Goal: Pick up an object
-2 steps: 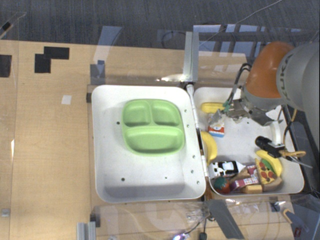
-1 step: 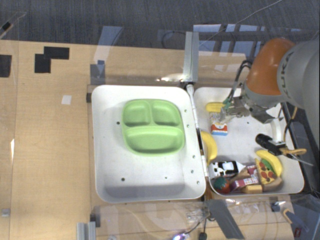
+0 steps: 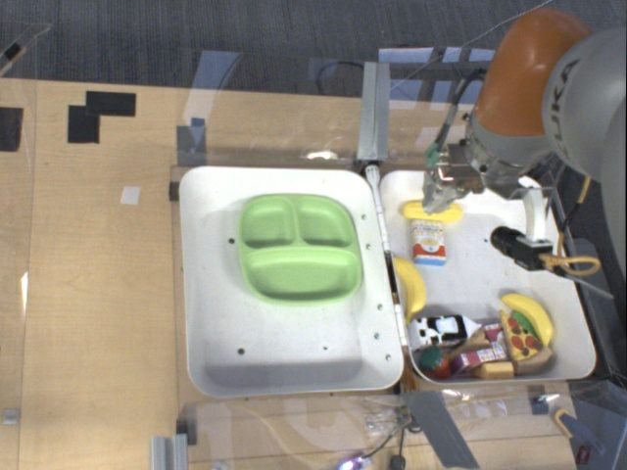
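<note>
The gripper hangs low over the back left part of the right bin, directly above a flat yellow piece. Whether it is apart or together cannot be told, nor whether it touches the piece. Nothing is seen held in it.

There are two white bins. The left bin holds one green divided plate. In the right bin, one small white and red carton lies just in front of the yellow piece. There are two bananas: one by the left wall, the other near the front right corner. One black and white cow toy and one pizza slice toy lie along the front.
</note>
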Robot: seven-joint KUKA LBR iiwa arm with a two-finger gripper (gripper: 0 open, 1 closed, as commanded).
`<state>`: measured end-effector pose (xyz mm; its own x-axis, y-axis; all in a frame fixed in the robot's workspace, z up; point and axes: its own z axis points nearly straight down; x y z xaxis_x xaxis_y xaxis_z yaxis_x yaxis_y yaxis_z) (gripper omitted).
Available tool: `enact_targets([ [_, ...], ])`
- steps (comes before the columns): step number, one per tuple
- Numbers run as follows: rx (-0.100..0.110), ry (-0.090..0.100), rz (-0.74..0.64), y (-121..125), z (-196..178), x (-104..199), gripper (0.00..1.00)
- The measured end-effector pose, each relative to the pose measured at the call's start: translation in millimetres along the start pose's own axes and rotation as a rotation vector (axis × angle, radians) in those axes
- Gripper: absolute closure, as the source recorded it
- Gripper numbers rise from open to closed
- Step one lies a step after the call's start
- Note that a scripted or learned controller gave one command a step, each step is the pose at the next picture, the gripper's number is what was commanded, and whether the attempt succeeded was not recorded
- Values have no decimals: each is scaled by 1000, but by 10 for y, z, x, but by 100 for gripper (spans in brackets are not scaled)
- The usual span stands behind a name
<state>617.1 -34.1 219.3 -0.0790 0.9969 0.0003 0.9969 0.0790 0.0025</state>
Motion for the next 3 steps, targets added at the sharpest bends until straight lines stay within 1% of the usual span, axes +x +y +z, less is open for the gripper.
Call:
enact_targets([
  [1, 1, 0, 0, -2, 3, -1, 0],
  [2, 3, 0, -77, 67, 912, -556, 0],
  [3, -9, -1, -110, 163, 1309, -608, 0],
])
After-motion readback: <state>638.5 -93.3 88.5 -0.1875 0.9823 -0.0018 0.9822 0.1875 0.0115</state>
